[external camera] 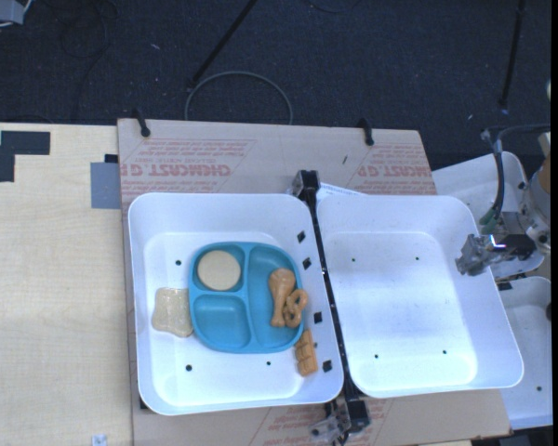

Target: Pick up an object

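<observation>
On the pale wood desk (pixel 46 277) at nine o'clock lies bare surface with a few dark patches near its top edge. Next comes the left bin (pixel 158 221), a shallow white tub sitting on a cardboard sheet (pixel 260 161) printed with red lettering. Just inside the bin's left part, at about eight o'clock from its centre, a flat beige slab like a slice of bread (pixel 173 311) rests on the bin floor, touching the left edge of a blue divided tray (pixel 225 328). In the tray's upper-left compartment, at eleven o'clock, sits a round tan disc (pixel 218 269). The tray's right compartment, at three o'clock, holds a knobbly tan pretzel-like piece (pixel 286 297). Just off the tray's lower-right corner, at five o'clock, a small orange-brown lump (pixel 306 353) lies on the bin floor against the divider between the bins. The right bin (pixel 400 295) follows, its white floor showing small dark dots. At three o'clock, over that bin's right rim, hovers the claw (pixel 472 254); whether it is spread or pressed together cannot be told, and nothing is seen held in it.
</observation>
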{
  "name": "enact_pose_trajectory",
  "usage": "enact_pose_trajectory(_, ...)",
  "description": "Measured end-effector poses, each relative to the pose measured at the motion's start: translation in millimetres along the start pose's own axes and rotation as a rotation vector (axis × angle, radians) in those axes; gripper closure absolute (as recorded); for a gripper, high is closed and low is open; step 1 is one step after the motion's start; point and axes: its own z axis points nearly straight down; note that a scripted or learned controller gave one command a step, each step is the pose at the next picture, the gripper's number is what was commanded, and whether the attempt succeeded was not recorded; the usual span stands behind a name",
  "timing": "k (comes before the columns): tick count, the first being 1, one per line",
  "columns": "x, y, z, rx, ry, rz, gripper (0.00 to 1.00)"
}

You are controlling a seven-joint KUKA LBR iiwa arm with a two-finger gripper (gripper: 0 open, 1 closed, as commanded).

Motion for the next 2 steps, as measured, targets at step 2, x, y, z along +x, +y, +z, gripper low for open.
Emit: enact_pose_trajectory(2, 110, 30, -3, 0.006, 0.002, -0.002, 1.00)
